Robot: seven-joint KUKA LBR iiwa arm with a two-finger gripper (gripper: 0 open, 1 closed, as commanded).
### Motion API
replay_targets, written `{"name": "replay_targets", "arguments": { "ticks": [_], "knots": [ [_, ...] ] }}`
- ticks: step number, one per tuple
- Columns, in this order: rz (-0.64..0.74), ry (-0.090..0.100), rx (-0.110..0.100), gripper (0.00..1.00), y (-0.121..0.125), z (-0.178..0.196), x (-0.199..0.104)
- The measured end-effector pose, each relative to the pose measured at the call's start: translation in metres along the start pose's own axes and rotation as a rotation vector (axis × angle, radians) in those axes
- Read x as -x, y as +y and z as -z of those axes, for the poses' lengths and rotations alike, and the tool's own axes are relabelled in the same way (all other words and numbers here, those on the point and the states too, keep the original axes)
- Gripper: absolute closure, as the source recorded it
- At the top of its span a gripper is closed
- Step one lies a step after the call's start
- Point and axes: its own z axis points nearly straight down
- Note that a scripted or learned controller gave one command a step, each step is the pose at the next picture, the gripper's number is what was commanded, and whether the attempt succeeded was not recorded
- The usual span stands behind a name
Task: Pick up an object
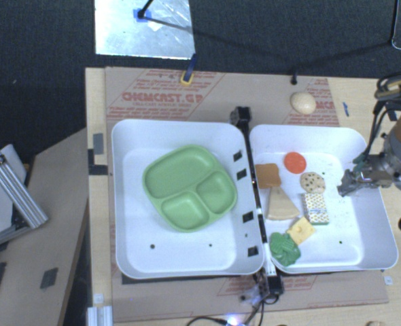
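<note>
Over the right bin's outer half, the grey two-finger gripper (348, 184) hangs low near the white floor; whether it is spread or closed cannot be judged. Nothing is seen held. Nearest, just to its left in the camera view, lie the round speckled cookie (312, 181) and the small patterned rectangular box (316, 208), long axis running toward the bin's near edge. Farther left sits the green three-compartment plastic tray (189, 187) in the left bin.
</note>
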Motion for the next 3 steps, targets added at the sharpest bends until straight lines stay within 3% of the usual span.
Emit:
{"name": "replay_targets", "arguments": {
  "ticks": [3],
  "knots": [
    [0.0,0.001,-0.002,1.0,0.068,0.001,-0.16]
  ]
}}
